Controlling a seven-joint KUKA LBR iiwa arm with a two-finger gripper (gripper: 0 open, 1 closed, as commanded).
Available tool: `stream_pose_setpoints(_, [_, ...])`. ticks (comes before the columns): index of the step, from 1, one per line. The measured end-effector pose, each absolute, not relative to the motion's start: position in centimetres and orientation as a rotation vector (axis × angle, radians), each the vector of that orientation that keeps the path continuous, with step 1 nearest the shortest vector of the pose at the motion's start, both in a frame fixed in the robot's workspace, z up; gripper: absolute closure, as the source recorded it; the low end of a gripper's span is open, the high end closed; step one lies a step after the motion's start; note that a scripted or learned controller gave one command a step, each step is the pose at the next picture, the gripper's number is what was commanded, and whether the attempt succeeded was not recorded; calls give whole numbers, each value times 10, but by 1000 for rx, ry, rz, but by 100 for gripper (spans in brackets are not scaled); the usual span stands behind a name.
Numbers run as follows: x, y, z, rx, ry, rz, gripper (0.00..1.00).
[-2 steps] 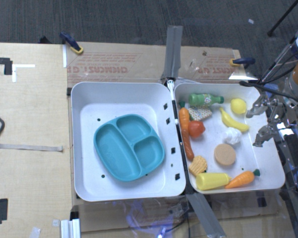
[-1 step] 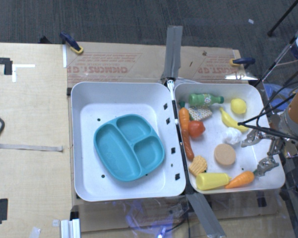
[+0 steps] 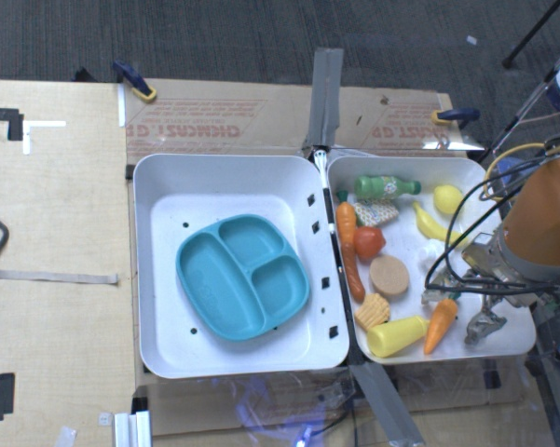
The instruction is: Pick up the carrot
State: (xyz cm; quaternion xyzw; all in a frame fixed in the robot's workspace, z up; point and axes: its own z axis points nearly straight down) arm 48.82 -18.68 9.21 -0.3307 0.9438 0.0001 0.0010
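The carrot (image 3: 439, 325), orange with a small green-blue top, lies tilted near the front of the right bin (image 3: 509, 347). Its thin tip points toward the front wall. My gripper (image 3: 484, 325) hangs low over the bin floor just to the right of the carrot, under the grey wrist and orange band (image 3: 543, 220). The carrot rests on the bin floor beside the gripper, not inside it. A metal crossbar of the wrist sits just above the carrot's top.
The right bin also holds a yellow cylinder (image 3: 398, 335), waffle piece (image 3: 373, 311), brown disc (image 3: 389, 275), tomato (image 3: 368, 242), two long orange-red pieces (image 3: 351, 250), banana (image 3: 430, 223), lemon (image 3: 447, 198) and green bottle (image 3: 387, 187). A blue divided plate (image 3: 244, 276) lies in the left bin (image 3: 149, 277).
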Motion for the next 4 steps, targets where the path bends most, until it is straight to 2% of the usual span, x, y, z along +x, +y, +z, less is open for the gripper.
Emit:
stream_pose_setpoints(1, [491, -185, 102, -1043, 2956, -4, 100])
stream_pose_setpoints(2, [493, -155, 137, -687, 3060, -2, 100])
stream_pose_setpoints(3, [493, -155, 137, -686, 3060, -2, 0])
stream_pose_setpoints(4, [486, -146, 92, -767, 3044, 1, 0])
